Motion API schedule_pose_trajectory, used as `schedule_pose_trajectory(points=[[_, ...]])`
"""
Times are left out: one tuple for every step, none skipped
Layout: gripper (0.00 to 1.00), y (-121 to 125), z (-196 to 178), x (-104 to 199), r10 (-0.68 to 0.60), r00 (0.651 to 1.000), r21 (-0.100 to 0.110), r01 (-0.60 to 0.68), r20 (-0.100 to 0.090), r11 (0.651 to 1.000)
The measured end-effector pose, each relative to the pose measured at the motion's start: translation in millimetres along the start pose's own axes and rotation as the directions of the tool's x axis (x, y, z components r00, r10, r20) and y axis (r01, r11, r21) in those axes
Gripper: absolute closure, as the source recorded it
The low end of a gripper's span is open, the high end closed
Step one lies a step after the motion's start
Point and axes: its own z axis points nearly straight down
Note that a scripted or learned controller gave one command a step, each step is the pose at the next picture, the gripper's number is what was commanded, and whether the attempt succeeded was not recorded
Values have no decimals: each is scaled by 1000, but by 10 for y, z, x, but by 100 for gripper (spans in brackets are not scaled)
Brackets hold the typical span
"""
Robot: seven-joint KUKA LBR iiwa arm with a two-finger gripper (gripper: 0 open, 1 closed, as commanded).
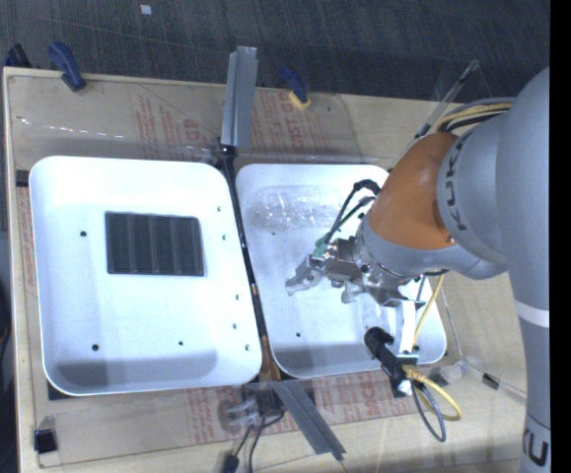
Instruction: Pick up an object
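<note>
The arm (463,195) reaches over the right bin (295,353), near a clear plastic object (290,208).

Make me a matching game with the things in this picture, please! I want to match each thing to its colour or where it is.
Things:
1. dark ribbed panel
2. clear plastic object
3. blue clamp
4. wrist band

Clues:
A. orange
B. in the right bin
C. on the bench's far edge
D. in the left bin

Pairs: 1-D, 2-B, 3-C, 4-A
</note>
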Motion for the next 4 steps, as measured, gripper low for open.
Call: schedule_pose_trajectory(points=[[0,226,-434,-428,-25,1000,-5,25,0,1000],[100,235,-532,-425,-28,1000,-5,28,0,1000],[100,621,-1347,-417,-66,998,-5,66,0,998],[100,852,-1486,-468,-445,896,-7,445,4,896]])
